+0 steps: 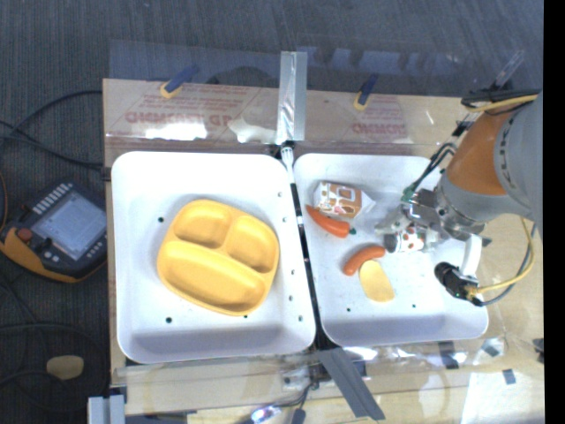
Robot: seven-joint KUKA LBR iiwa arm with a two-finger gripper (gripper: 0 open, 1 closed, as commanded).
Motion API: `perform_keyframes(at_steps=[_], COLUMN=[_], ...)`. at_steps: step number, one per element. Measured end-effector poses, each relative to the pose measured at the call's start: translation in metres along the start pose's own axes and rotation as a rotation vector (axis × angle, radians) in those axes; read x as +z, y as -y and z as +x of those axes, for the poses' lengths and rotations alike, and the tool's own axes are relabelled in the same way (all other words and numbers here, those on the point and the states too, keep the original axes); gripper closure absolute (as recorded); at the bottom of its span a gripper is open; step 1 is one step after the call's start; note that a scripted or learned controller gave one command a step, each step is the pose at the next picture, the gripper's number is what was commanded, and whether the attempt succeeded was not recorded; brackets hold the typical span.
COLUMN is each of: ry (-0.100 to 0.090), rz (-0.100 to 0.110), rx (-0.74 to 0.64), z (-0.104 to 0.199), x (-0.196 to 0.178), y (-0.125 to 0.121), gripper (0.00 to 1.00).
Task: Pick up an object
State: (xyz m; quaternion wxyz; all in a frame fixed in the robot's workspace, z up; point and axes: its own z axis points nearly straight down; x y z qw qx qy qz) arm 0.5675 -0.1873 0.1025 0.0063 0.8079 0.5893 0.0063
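since the gripper [408, 233] sits low in the right bin [459, 321], its open-or-shut state impossible to tell, with the sausage [363, 259] and yellow slice [377, 282] close at seven o'clock, a strike could nudge them aside and come up bare.
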Motion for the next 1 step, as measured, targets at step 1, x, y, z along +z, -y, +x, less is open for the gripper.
perform_keyframes(at_steps=[1], ry=[0.007], rz=[0.020], rx=[0.056], z=[0.0578], x=[-0.0971], y=[-0.0170], gripper=[1.00])
